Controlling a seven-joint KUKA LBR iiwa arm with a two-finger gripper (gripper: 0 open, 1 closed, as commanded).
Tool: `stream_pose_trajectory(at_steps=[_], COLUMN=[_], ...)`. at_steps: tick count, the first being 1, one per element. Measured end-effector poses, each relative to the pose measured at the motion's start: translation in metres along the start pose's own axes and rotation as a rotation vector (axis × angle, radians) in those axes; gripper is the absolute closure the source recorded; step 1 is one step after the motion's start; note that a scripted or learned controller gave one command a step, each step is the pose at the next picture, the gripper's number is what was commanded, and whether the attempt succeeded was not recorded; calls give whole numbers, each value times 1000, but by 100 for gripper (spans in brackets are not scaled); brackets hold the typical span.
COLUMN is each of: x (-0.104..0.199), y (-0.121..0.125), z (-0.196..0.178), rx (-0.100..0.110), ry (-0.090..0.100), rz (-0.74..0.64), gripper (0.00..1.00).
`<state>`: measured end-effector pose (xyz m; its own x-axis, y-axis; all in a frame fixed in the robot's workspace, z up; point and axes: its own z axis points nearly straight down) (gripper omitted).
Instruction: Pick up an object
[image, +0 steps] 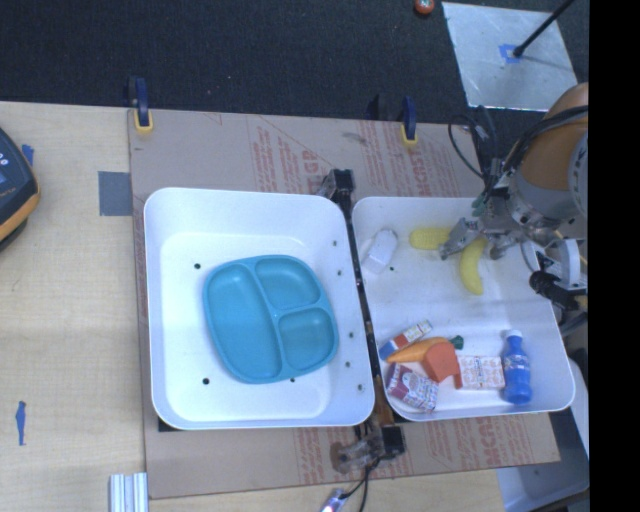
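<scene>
I see the gripper (478, 238) at the upper right of the frame, hanging over the far part of the right bin (560, 390). Its dark fingers look spread, one prong reaching left toward the yellow lemon (428, 238) and the other coming down at the top end of the banana (471, 270) — I see nothing pinched between them. The banana lies just below the gripper, running down the frame, and its upper tip is partly covered by the metal of the tool. The lemon sits just left of the gripper, close to the banana's upper end.

Above and to the right, the arm (560, 160) shows its orange band at the frame's right edge, with black cables looping around the wrist.

Farther out in the same bin, a small white cup (379, 250) lies near the upper left corner, by the wall shared with the other bin. Along the lower edge there is a cluster: an orange carrot (418, 350) pointing left, a red block (446, 364) touching its right end, a small red-and-white packet (408, 334) just above the carrot, a red pouch (411, 386) below it, a flat pinkish card (483, 372) to the right of the block, and a blue bottle (515, 368) with a white cap at the lower right corner.

The left bin (170, 215) holds a blue divided plate (270, 318) lying flat near its middle, well apart from the gripper. Both bins rest on a brown cardboard sheet (250, 150) on the wooden bench (60, 330).
</scene>
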<state>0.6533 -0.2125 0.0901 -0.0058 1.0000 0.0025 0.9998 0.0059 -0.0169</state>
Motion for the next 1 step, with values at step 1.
stream_pose_trajectory(at_steps=[1], x=[27], y=[-40], z=[-1], rx=[-13], ry=[-3], rz=[2], gripper=[0])
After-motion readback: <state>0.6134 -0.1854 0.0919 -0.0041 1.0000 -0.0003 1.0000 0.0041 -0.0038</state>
